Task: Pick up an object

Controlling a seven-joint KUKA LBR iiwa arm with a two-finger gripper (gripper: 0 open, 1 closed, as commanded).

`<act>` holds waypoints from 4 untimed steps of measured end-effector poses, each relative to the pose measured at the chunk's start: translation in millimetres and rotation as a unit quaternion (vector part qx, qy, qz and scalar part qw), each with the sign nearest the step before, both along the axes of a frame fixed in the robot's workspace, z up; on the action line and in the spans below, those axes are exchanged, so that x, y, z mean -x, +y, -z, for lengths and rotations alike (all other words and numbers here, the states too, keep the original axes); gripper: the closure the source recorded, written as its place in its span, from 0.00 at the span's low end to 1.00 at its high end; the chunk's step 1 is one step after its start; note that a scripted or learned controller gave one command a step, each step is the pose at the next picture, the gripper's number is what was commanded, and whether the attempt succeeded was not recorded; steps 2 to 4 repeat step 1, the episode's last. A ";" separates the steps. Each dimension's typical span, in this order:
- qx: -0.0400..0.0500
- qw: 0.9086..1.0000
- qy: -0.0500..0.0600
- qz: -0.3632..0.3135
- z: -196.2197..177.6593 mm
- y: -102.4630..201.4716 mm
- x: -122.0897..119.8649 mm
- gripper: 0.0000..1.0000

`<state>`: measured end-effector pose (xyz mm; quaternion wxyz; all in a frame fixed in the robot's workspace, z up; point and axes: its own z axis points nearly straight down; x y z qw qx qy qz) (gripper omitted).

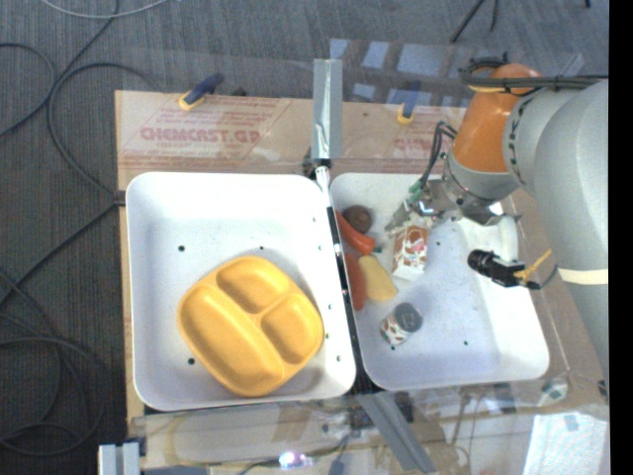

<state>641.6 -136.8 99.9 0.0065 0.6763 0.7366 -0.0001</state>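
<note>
Locate the gripper (420,206) over the right bin (514,349), near its far edge. You cannot tell its state from this view. The small carton (409,249) lies just beside it, toward the near edge, long axis running far-to-near. A straight descent toward the carton looks like the shortest move. Note the obstructions along the bin's left wall: a dark round item (357,217), an orange carrot-like piece (355,236) and a yellow piece (377,278). A small can (400,324) lies nearer. The left bin (158,265) carries a yellow divided tray (250,325).
</note>
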 end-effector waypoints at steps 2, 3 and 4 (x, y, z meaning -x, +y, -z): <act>-0.004 0.999 0.006 0.045 -83.6 59.2 -12.8 1.00; -0.004 0.999 0.006 0.045 -83.6 59.2 -12.8 1.00; -0.004 0.999 0.006 0.045 -83.6 59.2 -12.8 1.00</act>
